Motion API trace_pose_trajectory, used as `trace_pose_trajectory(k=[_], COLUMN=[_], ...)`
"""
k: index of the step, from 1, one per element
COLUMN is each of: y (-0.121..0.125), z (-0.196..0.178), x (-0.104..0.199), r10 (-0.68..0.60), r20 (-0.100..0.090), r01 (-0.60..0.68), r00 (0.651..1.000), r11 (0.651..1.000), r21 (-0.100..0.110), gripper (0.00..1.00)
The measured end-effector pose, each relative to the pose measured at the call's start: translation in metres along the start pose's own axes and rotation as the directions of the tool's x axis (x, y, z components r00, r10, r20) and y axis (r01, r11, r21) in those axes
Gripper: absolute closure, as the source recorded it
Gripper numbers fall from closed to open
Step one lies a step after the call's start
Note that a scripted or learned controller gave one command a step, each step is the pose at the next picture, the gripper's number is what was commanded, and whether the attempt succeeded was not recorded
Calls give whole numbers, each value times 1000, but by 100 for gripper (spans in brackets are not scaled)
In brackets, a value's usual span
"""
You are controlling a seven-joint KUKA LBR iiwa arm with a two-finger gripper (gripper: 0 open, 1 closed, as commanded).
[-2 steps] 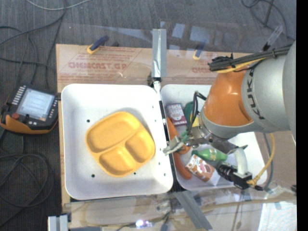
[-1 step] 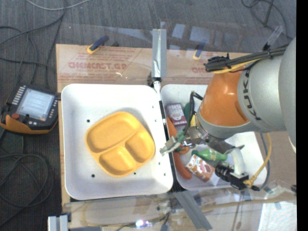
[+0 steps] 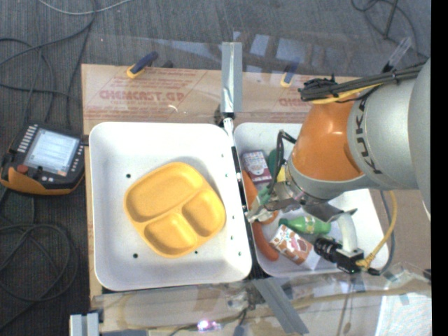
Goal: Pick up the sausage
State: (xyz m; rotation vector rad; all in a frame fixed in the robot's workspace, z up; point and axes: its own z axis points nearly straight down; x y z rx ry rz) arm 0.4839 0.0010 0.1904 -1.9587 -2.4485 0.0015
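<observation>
The sausage [image 3: 250, 190] is a long orange-red piece lying along the left wall of the right bin [image 3: 371, 219]. Its lower end [image 3: 263, 241] shows again below the gripper. My gripper [image 3: 261, 209] is low over the middle of the sausage, covering that part. From this slanted view I cannot make out whether anything is gripped.
A yellow divided plate [image 3: 175, 207] lies in the left bin [image 3: 112, 152]. In the right bin are a purple-and-white packet [image 3: 255, 165], a green bottle [image 3: 308, 225] and a red-and-white carton [image 3: 290, 244], all close to the gripper. The arm's orange band [image 3: 329, 142] hangs over the bin's middle.
</observation>
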Motion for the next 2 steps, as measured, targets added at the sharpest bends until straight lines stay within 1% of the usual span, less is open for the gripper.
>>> trace_pose_trajectory(k=[1,2], y=[2,2], z=[-32,-32], x=[8,8], r10=[0,1], r20=[5,5], r01=[0,-1], r00=[1000,1000], r11=[1000,1000], r21=[-3,-2], gripper=[100,0])
